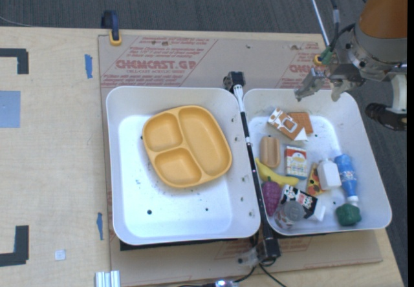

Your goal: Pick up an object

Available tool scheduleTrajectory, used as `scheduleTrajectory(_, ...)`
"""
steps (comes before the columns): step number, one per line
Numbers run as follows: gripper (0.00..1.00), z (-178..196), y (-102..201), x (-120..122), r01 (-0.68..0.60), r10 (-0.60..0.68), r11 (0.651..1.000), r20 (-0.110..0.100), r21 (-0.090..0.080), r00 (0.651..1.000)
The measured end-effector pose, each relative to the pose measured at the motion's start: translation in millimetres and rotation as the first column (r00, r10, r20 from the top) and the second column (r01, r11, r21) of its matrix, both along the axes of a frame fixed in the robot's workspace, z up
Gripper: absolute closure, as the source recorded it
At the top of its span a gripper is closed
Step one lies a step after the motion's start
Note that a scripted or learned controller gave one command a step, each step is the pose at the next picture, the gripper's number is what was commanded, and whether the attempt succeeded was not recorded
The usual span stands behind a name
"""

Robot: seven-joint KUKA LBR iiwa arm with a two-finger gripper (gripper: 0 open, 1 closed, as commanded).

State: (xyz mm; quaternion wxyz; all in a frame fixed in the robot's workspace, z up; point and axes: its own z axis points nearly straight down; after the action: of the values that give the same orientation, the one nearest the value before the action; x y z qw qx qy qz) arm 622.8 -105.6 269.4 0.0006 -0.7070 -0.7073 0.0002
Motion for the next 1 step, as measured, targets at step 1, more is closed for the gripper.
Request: scheduleTrajectory(1, 0.00, -173.2, 0.7, -12.4, 0.001, -0.001, 1.000, 0.005, -0.001, 1.000)
